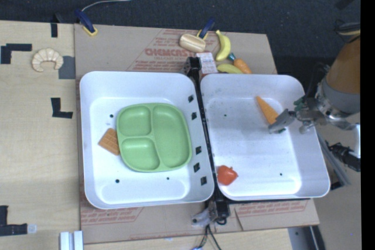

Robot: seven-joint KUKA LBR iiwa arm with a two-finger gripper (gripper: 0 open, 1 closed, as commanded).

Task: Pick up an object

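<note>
Orange carrot [266, 109] beside claw [280, 124]; claw state unclear; tomato [227, 174] well apart.

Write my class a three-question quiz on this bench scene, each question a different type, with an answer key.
1. True or false: the green divided plate lies in the right bin.
2. Which item is nearest the gripper? A) croissant B) orange wedge C) red tomato-like piece
3. Fill in: the banana lies ___ the bins.

Key: 1 false, it is in the left bin; 2 B; 3 outside.
</note>
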